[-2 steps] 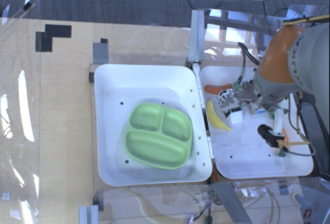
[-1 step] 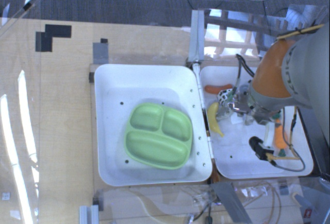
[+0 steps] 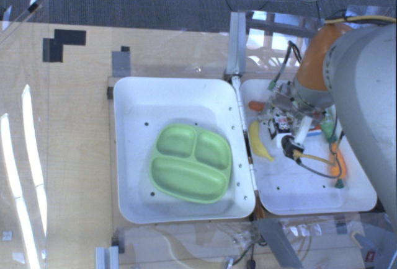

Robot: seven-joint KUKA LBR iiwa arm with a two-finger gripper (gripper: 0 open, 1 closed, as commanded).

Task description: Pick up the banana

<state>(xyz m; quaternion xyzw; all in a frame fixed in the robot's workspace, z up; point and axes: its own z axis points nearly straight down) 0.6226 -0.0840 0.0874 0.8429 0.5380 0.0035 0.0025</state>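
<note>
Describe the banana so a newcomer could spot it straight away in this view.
Start at the right bin, the one the arm reaches into. Along its left wall lies the banana, a small curved yellow piece running top to bottom, apart from the hand. It is plain yellow, unlike the orange-red piece above it.

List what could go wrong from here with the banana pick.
1. The banana lies close against the left wall of the right bin, so a finger may hit that wall rather than get round the fruit.
2. The hand sits to the banana's right, above small items and an orange piece; closing there could catch one of those instead.
3. The banana is curved and lies flat, so it may slip out.
</note>
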